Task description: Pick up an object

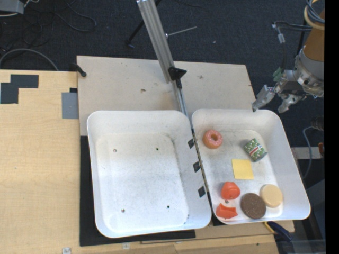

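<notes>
My gripper (274, 102) hangs at the far right, above the back right corner of the right bin (286, 142), its two fingers spread open with nothing between them. In that bin lie a pink doughnut (213, 139), a green patterned can (255, 149), a flat yellow square (243, 169), a red tomato-like piece (230, 190) with a second red piece (226, 211) in front of it, a brown round cookie (253, 206) and a cream round piece (271, 196). All of them rest on the bin floor, apart from the gripper.
The left bin (100, 142) sits beside the right one, with black clips (196, 166) along the shared edge. A slanted aluminium rail (159, 38) rises behind the bins. A wooden tabletop (37, 163) lies to the left.
</notes>
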`<state>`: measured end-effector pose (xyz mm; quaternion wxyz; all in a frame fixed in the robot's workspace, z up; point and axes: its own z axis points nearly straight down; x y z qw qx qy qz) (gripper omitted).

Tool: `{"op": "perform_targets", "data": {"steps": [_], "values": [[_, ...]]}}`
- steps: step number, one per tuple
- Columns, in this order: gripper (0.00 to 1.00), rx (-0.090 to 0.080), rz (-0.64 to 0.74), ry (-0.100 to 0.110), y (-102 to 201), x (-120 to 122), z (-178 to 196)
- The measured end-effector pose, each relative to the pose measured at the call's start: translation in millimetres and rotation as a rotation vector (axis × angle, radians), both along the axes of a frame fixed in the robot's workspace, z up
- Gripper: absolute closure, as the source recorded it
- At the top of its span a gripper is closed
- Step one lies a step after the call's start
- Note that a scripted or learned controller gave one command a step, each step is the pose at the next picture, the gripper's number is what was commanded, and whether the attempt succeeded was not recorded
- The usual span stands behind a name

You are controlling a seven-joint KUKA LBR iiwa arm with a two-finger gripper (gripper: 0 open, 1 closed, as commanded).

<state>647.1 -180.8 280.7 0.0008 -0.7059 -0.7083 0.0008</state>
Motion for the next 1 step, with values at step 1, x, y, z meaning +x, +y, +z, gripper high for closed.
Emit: {"op": "perform_targets", "data": {"steps": [1], "values": [[0.0, 0.0, 0.001, 0.001, 0.1, 0.0, -0.1]]}}
